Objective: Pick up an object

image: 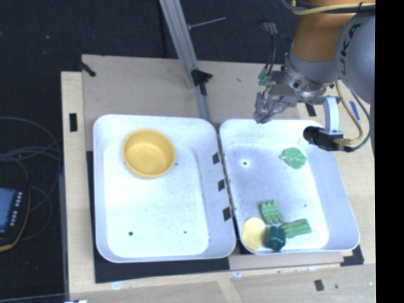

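White plastic forms both shallow bins on the bench. The left bin [113, 232] contains a yellow bowl [149, 153], seated upright near its far left corner. The right bin [328, 188] contains five items. A pale green leaf-shaped piece [293, 157] lies in the far right portion, well apart from the others. A green ridged block [272, 212] lies near the bin's near edge. Just beside it, toward the near right, lies a green oblong piece [297, 227]. A dark teal object [275, 238] touches the oblong piece's left end. A pale yellow round object [254, 233] sits in the near left corner, touching the teal object.

Grey arm links with an orange band [328, 24] enter from the upper right. The gripper [264, 113] is positioned above the far edge of the right bin, near its far left corner, well apart from every item in that bin. Finger spacing cannot be determined at this resolution; nothing is visible between the fingers. A slanted metal rail [183, 43] crosses the bench behind the bins.
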Tool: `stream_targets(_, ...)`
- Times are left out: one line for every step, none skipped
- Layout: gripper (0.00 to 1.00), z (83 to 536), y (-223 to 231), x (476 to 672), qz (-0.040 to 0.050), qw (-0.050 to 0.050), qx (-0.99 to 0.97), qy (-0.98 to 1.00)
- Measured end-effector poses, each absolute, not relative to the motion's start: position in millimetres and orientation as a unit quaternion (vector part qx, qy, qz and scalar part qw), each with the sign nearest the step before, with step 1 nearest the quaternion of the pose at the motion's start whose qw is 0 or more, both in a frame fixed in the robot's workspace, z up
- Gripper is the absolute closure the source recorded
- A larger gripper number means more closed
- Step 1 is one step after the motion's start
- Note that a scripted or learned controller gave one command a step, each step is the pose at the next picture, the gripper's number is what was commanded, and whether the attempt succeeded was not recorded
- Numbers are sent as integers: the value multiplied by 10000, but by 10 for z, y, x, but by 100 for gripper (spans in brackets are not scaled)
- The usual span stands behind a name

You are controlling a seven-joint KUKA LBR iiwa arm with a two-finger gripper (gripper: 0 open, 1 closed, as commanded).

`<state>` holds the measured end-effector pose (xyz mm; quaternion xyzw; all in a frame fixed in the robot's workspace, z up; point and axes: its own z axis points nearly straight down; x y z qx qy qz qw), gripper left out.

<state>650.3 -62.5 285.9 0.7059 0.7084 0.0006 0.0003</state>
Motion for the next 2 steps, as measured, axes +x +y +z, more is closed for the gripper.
stream_targets(100,2858,-141,6446,3,4,7060,7082)
stream_targets(100,2634,396,6373,-2,-3,7061,7082)
